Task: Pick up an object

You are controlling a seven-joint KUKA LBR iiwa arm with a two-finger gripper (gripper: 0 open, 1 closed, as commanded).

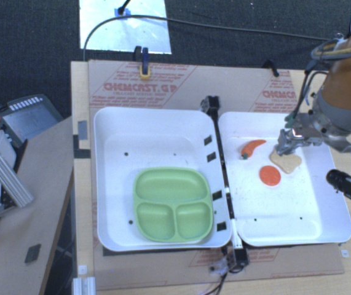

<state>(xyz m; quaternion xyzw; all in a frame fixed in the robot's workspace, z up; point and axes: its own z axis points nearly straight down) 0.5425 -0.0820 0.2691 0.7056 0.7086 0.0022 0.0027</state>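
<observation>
In the right bin (pixel 298 226) lie three small objects: an orange carrot-shaped piece (pixel 252 147), a round red-orange disc (pixel 270 176) and a flat tan piece (pixel 287 163). My gripper (pixel 287 145) hangs at the end of the grey arm, right over the tan piece's upper edge and just right of the carrot. Its tips are low in the bin, close to or touching the tan piece. Nothing shows between them.
The left bin (pixel 110 140) holds a green three-compartment tray (pixel 173 204). A black divider strip (pixel 219 165) runs between the bins. A black part (pixel 347 185) sticks in at the right bin's right rim. Cables cross the dark floor behind the bench.
</observation>
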